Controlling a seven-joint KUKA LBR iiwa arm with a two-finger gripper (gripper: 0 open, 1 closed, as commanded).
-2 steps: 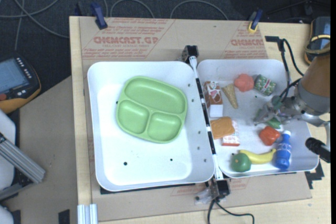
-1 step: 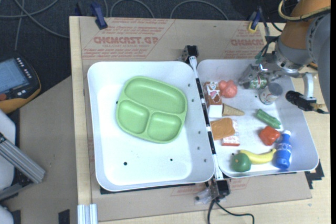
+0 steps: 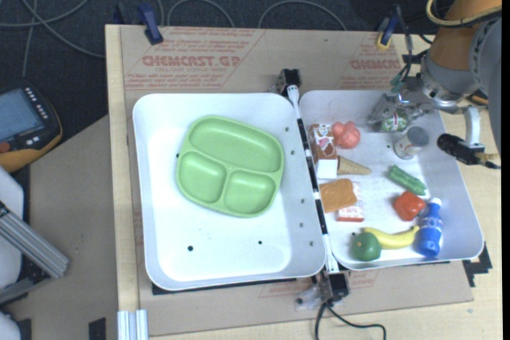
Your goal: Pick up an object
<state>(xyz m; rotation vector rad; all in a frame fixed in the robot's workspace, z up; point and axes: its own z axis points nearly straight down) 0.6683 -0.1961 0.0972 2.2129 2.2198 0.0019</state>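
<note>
The right bin (image 3: 458, 195) holds the loose objects. At its left stand a red and white carton (image 3: 322, 141) and a pink ball (image 3: 347, 134), with a tan wedge (image 3: 351, 166), a slice of toast (image 3: 337, 193) and a red and white packet (image 3: 351, 213) below them. Along the right side lie a green vegetable (image 3: 407, 178), a red pepper (image 3: 408, 205), a blue bottle (image 3: 430, 229), a banana (image 3: 392, 236) and a green apple (image 3: 366, 246). My gripper (image 3: 393, 117) hangs low over the bin's far right corner, beside a grey round can (image 3: 411, 142). Something small, green and white, shows at its tip.
The left bin (image 3: 159, 171) holds a green divided plate (image 3: 229, 165). Black clamps (image 3: 290, 80) join the two bins along the middle. The grey arm with its orange band (image 3: 470, 12) comes in from the upper right. Cables lie on the dark floor behind the bench.
</note>
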